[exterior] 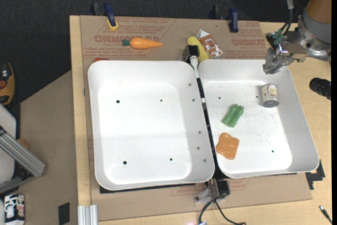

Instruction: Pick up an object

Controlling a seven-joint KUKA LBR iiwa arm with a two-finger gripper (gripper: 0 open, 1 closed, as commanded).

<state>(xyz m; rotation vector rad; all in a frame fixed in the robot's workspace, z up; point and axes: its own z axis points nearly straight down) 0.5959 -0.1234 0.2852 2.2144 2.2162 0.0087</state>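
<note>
The arm enters from the upper right, its orange band showing at the frame's corner above the grey wrist, and it angles down and leftward toward the far right corner of the right bin (300,129). The gripper (273,64) hangs over that bin's far rim, close to the corner; nothing is seen between its tips, and whether it is released or clenched I cannot tell from this slant.

Inside the right bin, a small silver can (269,95) lies on its side just below the gripper, apart from it. A green object (233,115) sits nearer the bin's middle, and an orange object (227,146) lies near the front left of the same bin. The left bin (100,113) sits beside it. Behind the bins, on the board, rest a toy carrot (141,43) and a yellow object (196,46)
</note>
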